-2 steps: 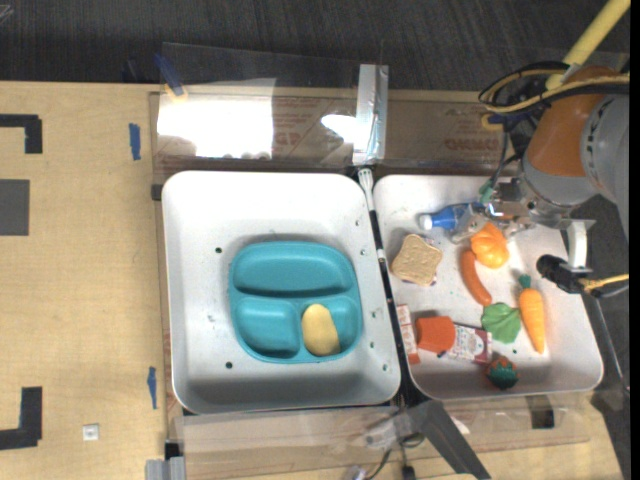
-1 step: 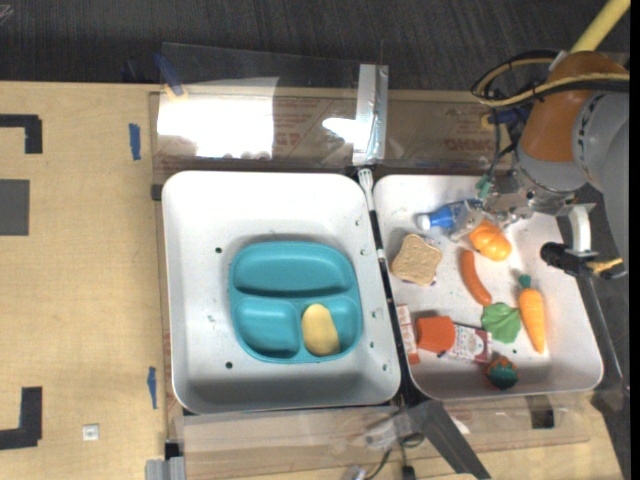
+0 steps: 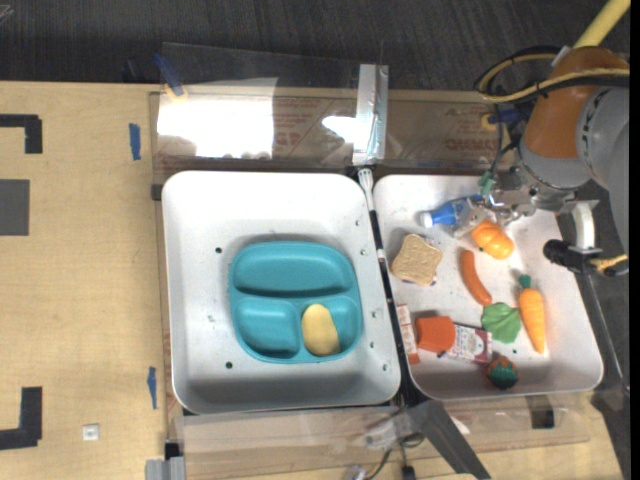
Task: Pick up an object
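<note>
Overhead, the jaws (image 3: 503,203) hover beside the orange fruit (image 3: 492,240) in the right bin (image 3: 580,368).

Fixed overhead camera, slanted down over both white bins (image 3: 190,268)

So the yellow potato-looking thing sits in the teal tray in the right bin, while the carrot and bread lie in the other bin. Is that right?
Not quite. The camera view shows the yellow potato-like piece in the teal tray in the left bin, not the right. The carrot and bread do lie in the other bin, the right one.
</note>
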`<move>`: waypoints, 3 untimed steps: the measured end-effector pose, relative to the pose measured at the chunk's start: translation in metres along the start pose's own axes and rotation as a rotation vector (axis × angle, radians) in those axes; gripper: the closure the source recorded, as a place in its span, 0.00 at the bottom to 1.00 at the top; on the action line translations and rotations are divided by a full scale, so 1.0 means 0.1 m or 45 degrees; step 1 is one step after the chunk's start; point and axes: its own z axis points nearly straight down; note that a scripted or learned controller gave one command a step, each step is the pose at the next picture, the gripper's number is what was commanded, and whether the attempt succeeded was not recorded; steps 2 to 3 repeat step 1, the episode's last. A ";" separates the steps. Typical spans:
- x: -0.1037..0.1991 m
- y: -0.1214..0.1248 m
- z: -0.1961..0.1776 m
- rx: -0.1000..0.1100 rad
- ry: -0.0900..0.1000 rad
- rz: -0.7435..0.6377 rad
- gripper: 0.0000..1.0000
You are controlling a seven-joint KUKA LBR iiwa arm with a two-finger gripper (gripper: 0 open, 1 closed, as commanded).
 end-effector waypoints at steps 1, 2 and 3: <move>0.92 0.15 -0.95 -0.062 0.005 0.183 1.00; 0.92 0.15 -0.95 -0.062 0.005 0.183 1.00; 0.92 0.15 -0.95 -0.062 0.005 0.183 1.00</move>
